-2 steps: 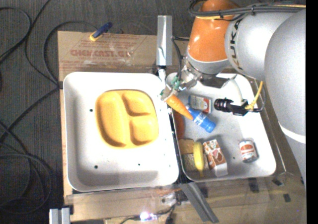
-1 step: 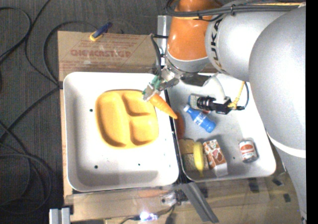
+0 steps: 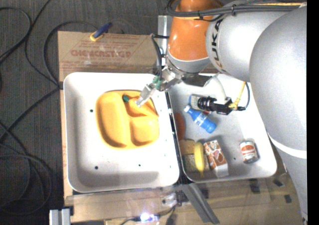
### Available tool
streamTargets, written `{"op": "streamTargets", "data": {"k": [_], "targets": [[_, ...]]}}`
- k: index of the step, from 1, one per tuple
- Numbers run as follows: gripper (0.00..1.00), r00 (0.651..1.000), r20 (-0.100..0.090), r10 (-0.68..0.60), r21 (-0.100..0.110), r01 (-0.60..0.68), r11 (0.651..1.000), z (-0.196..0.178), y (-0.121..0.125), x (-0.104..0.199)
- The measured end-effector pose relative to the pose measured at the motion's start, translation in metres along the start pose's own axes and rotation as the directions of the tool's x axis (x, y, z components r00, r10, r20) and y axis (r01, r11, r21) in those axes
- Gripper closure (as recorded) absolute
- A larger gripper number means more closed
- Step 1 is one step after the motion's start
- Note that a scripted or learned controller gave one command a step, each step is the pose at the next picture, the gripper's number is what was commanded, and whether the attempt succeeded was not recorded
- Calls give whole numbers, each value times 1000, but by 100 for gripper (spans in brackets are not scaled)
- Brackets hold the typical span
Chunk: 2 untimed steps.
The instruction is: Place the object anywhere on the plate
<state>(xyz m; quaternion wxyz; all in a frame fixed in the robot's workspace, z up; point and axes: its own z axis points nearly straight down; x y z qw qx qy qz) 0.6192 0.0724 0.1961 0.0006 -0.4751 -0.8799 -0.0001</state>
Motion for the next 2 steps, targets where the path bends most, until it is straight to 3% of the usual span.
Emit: {"op": "streamTargets", "data": {"k": [1, 2], "targets": [[0, 991, -1, 137, 1, -137, 991, 13, -18, -14], [0, 966, 0, 258, 1, -258, 966, 13, -10, -20]]}}
